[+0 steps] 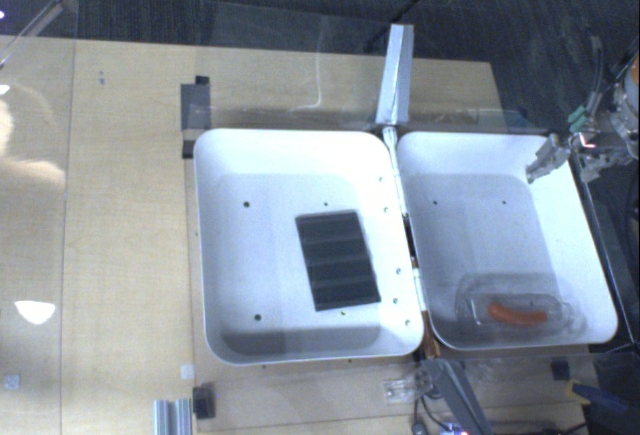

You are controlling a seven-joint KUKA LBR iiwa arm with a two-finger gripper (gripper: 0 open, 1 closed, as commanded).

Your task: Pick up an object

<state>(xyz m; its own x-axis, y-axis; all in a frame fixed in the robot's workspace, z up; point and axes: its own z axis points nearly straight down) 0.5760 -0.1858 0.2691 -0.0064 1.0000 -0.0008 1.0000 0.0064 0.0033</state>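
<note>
A dark ribbed rectangular pad (338,260) lies flat in the middle of the left bin (230,223). In the right bin (470,213), near its front right corner, a clear plastic piece with an orange object inside (517,311) lies on its side. My gripper (552,159) hangs at the right bin's back right corner, above the rim and far from both objects. Nothing shows in it.
A metal post (395,73) stands upright behind the seam between the two bins. Black clamps (197,103) sit at the left bin's back left corner. Wooden bench top (100,253) stretches to the left. Cables and hardware (450,403) lie along the front edge.
</note>
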